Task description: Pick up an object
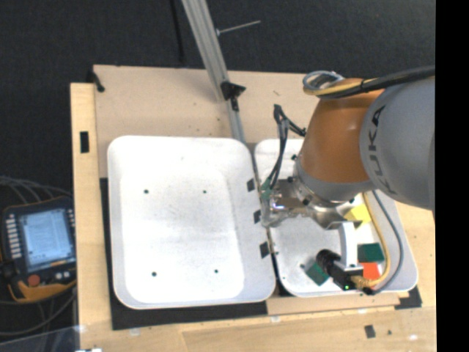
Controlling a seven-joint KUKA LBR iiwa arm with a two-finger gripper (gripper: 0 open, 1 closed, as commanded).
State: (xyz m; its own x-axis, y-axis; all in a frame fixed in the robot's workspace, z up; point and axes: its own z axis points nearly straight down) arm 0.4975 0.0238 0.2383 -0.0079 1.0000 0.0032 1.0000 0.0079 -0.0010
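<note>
My gripper [274,210] hangs low over the left edge of the right bin [293,284], under the grey and orange wrist. Near the bin's front right corner lie a small green piece [316,273], a dark green block [371,251] and an orange block [372,270]. A yellow piece [359,214] shows just past the wrist on the right. These things all lie to the right of the gripper and apart from it. The wrist hides much of the bin's middle and back.
The left bin [179,218] lies beside the right one, and their rims meet just left of the gripper. A slanted metal rail [212,53] runs down to the bins' back edge. A handheld pendant [40,244] sits off the bench at far left.
</note>
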